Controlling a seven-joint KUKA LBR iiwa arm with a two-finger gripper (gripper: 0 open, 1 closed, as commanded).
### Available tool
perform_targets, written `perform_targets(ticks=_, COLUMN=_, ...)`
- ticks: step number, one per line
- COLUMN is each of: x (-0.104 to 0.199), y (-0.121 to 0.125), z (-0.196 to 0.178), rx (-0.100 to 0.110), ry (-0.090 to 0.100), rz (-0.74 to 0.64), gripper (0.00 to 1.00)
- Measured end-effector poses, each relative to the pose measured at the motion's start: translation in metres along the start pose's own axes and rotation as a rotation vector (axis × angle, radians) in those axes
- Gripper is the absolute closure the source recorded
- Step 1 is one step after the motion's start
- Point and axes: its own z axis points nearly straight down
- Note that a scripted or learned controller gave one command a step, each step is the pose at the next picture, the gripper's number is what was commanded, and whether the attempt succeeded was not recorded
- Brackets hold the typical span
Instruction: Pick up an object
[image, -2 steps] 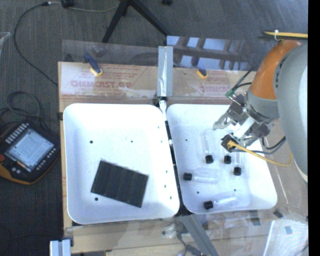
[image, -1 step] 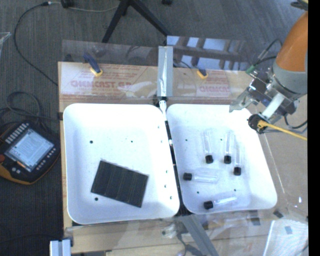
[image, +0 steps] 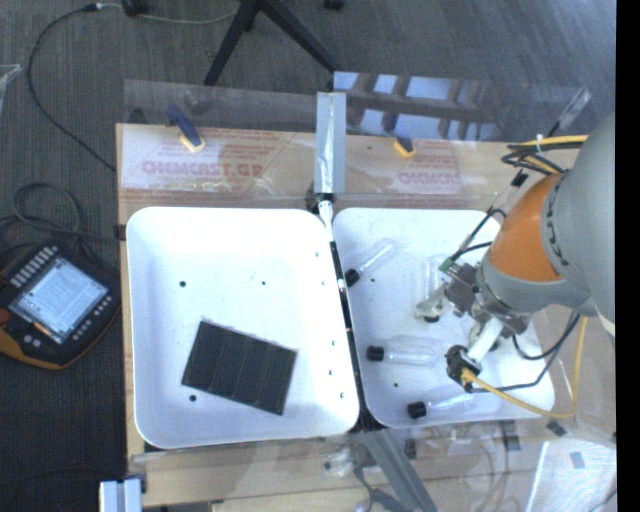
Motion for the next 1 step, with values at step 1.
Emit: perform_targets(ticks=1, x=0.0337, y=0.0653, z=0.0013, rx=-0.001, ry=-0.002, rz=-0.021, gripper=0.0)
